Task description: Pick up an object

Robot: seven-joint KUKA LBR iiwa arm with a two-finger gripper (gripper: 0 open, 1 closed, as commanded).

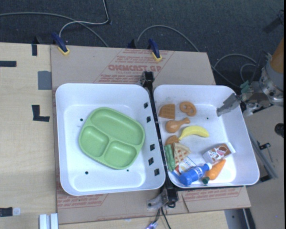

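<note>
You can't tell from here whether the gripper [227, 107] is holding anything; it's hovering at the right bin's [245, 142] right edge, near its far corner. Toy food is sitting in that bin: banana [194, 132] mid-bin, carrot [214, 170] and bottle [192, 174] by the near edge. The green plate [112, 138] is lying in the left bin [66, 142].

We take this for a robotics lab: the two white bins [62, 128] sit on a cardboard sheet [128, 68] held to a pale wooden bench [16, 142] by blue-and-yellow clamps [60, 44]. Loose cables [105, 13] trail over dark carpet [190, 8], black tape marks [2, 67] dot the benchtop, and plastic toy food [193, 132] fills one bin.
</note>
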